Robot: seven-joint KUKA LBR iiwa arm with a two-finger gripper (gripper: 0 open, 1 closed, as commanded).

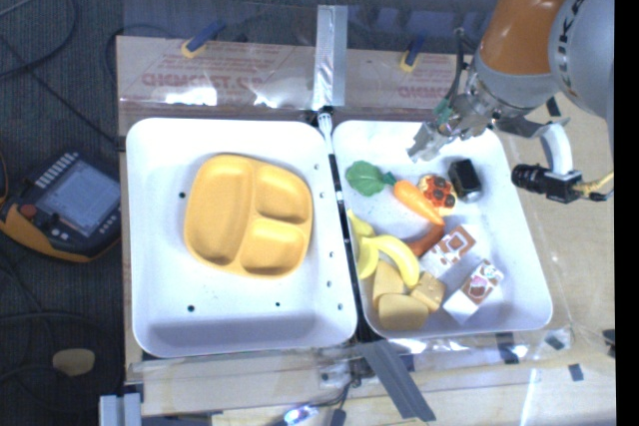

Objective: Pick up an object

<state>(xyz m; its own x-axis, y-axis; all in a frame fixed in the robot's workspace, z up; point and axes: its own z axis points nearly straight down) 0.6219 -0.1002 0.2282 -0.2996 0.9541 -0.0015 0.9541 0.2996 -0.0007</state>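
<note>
Orange carrot (417,200), green leaf (367,178) and a small black block (464,178) lie close together in the far half of the right bin (384,140), likely why the hand (427,143) hovers over the bare floor just beside them, though I cannot tell whether it is apart or together.

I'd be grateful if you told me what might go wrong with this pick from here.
1. The gripper hangs over a bare patch of the right bin, near its back wall; closing there would likely take nothing.
2. The carrot, banana and small boxes lie packed together, so a descent may nudge neighbours or catch two at once.
</note>
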